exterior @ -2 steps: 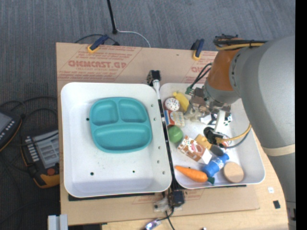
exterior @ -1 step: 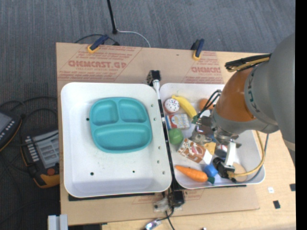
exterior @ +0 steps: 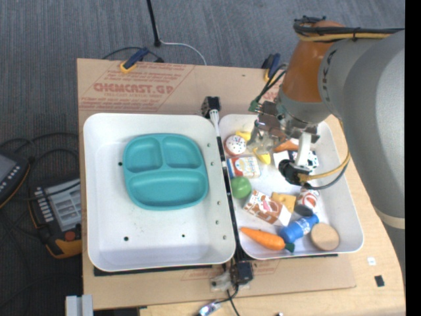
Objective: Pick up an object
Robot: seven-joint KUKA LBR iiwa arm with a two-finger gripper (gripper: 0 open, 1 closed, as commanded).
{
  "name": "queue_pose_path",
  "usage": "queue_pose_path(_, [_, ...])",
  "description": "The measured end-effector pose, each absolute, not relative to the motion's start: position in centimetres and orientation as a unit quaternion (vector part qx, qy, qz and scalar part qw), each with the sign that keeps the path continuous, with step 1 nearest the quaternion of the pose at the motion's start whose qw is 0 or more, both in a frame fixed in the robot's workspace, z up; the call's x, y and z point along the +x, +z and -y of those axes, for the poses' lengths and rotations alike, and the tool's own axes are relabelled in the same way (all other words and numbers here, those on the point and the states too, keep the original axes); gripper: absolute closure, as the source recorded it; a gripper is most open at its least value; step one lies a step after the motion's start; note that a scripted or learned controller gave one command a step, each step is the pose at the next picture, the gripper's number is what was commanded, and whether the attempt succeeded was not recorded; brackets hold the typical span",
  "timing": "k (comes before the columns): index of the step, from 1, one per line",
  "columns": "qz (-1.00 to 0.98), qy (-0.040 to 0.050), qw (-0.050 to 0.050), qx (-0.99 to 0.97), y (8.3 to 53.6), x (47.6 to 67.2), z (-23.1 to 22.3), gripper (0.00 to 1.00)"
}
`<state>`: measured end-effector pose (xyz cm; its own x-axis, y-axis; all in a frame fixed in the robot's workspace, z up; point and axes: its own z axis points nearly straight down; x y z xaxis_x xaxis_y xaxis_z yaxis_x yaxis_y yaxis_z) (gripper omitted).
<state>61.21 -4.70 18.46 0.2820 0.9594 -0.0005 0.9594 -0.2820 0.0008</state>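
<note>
Two bins (exterior: 99,196), one teal tray (exterior: 166,170), one carrot (exterior: 263,237)

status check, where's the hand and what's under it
Hand low over right bin, far end. Nothing seen gripped. Yellow toy directly beneath, packets crowding close.

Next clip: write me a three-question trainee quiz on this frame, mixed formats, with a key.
1. True or false: the teal divided tray lies in the left bin.
2. Multiple choice: the carrot lies in the right bin at its A) far edge, B) near edge, C) centre.
3. Fill in: the claw hangs over the ____ bin.

Key: 1 true; 2 B; 3 right.
</note>
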Motion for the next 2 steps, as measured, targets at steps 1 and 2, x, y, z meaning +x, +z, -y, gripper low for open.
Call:
queue_pose_path(1, [-0.48,-0.0016,0.0,0.877,12.4,52.0,10.8,0.0])
queue_pose_path(2, [-0.507,-0.0001,0.0,0.862,18.4,56.3,4.1,0.0])
